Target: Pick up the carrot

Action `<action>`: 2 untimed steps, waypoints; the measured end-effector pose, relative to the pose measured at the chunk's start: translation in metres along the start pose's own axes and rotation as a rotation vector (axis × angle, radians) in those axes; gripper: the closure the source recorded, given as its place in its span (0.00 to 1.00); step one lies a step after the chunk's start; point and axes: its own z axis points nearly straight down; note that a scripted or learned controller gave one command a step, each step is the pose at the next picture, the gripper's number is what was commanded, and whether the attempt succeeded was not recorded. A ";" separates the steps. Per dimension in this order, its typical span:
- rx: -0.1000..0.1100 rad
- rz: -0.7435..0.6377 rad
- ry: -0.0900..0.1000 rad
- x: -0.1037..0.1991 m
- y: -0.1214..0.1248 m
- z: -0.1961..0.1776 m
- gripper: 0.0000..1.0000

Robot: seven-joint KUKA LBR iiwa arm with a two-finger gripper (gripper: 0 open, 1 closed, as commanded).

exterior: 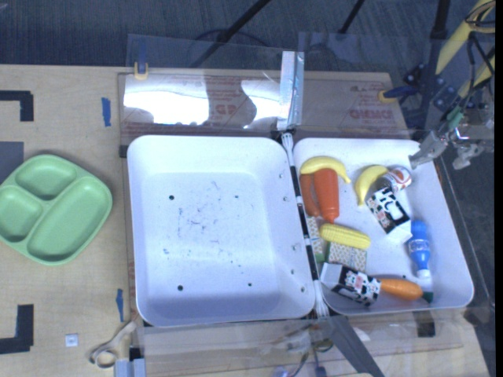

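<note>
Orange carrot [399, 289] lies flat near the right bin's [452, 234] front edge.

Bright, w/ glare on clear panel [206, 100], slightly soft focus

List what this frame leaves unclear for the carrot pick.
- Gripper: at the camera view's right edge, cut off and blurred; its state is unreadable.
- Carrot: its left end is hidden under the black-and-white carton.
- Small bottle: label too small to read.

Red print shows on the cardboard panel [369, 104] at upper right behind the bins, too blurred to read.
</note>
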 end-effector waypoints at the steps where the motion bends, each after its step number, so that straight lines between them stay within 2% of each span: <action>1: -0.003 0.257 -0.002 0.021 0.015 -0.003 0.00; 2: 0.001 0.295 0.000 0.099 -0.025 0.079 0.00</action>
